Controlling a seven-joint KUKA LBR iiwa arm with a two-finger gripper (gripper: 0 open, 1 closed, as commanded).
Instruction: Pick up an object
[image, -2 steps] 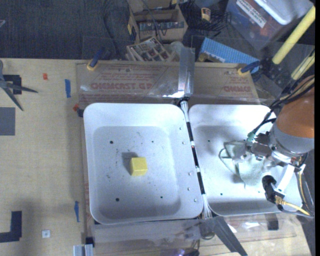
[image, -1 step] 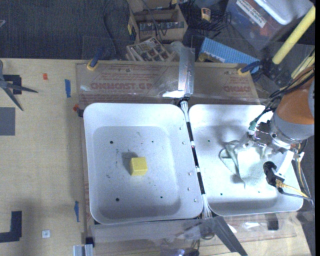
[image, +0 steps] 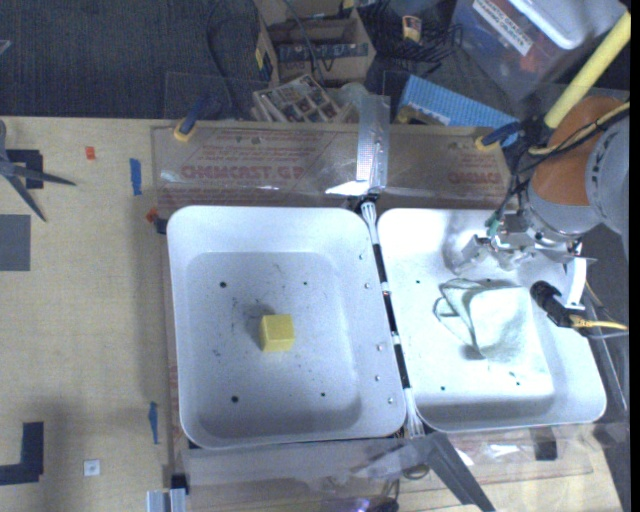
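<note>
Yellow block (image: 278, 332) alone near centre of left bin (image: 200, 240), flat, unobstructed from above. Clear crumpled item (image: 490, 318) mid right bin (image: 570, 395). Gripper (image: 503, 243) hovering at its 12 o'clock; claw state unreadable, nothing seen gripped.

A small yellow block (image: 278, 333) lies in the left bin (image: 200, 250).

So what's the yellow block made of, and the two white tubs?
The yellow block looks like foam or soft plastic: matte, with dull faces and blunt edges, though I can't be sure. The left bin and right bin look like moulded plastic: smooth, rounded corners, faint sheen.
</note>
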